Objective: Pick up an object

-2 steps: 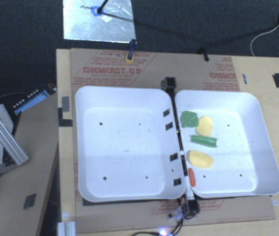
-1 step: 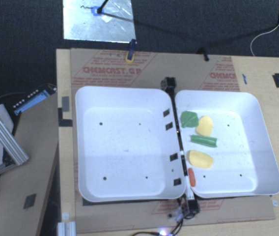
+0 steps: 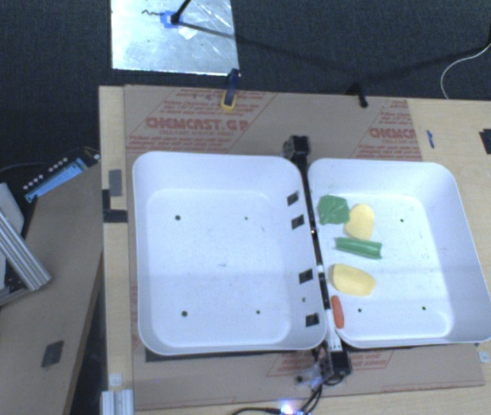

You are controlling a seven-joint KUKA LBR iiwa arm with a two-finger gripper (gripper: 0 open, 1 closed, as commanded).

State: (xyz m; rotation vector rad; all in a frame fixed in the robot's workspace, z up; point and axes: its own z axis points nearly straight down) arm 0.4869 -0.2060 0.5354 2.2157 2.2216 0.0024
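lying in the right bin [image 3: 453, 232], all five pieces crowd its left side, close to the divider [image 3: 317, 258] where the two bins meet. a green leafy piece [image 3: 332, 208] sits nearest the tabletop's far edge, lumpy, with no clear long axis. just beside it, touching or nearly so, a yellow piece [image 3: 360, 221] runs its long axis from far to near, tilted a little. below them a green pod [image 3: 359, 247] lies crosswise, its long axis running left to right, its right end a touch nearer the tabletop's near edge. a second yellow piece [image 3: 353, 279] lies nearer still, long axis also left to right. a small orange piece [image 3: 338, 311] lies against the bin's left wall, long axis pointing far to near, near the near-left corner of that bin.

the right half of the right bin is open floor, and the left bin [image 3: 219, 258] offers broad room across its floor. the bins rest on a brown board [image 3: 194, 119] that covers most of the tabletop [image 3: 111, 137].

i cannot tell the state of the jaws.
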